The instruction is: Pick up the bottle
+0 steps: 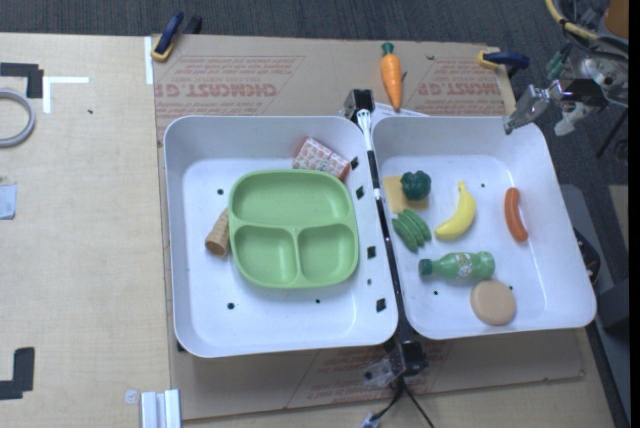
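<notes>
While hanging above the far right corner of the right bin (560, 216), well apart from the green bottle (457, 266), gripper (535, 108) state impossible to tell; bottle lying on its side just behind the tan disc (493, 303), best approached from straight above, closing across its body.

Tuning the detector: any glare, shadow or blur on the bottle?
Camera view: even, soft light; the green plastic bottle with the white label is sharp, with faint highlights and a slight shadow on the right white bin. The claw at the bin's far right corner looks soft.
</notes>
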